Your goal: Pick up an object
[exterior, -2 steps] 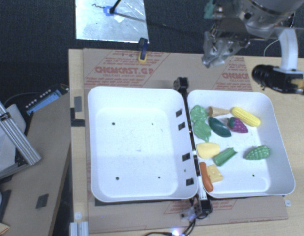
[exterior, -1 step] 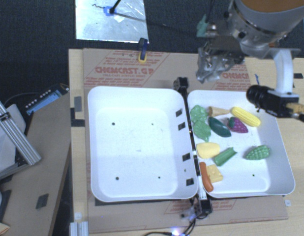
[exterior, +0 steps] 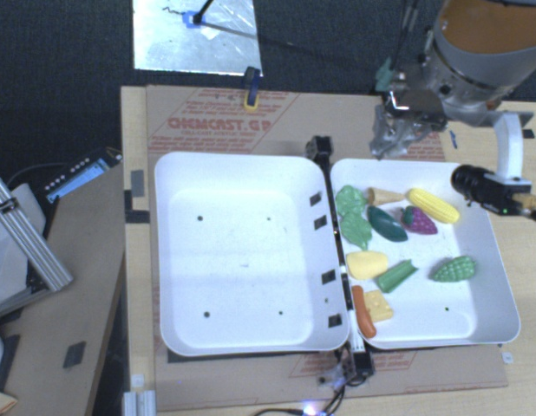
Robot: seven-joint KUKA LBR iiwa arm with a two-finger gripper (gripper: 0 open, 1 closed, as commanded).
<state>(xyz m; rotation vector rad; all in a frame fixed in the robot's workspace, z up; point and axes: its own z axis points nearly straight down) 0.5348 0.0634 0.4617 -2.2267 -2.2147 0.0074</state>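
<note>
Several toy foods lie in the right bin. Among them are a yellow corn cob, purple grapes, a dark green pod, two leafy greens, a pale cone, a yellow fruit, a green pepper, a knobbly green piece, an orange sausage and a cheese wedge. My gripper hangs above the back edge of the right bin, behind the cone, and touches none of them.
The left bin sits beside the right one, with a black hinge strip between them. A yellow clamp and a foil sheet lie behind the bins. A metal rail stands at the far left.
</note>
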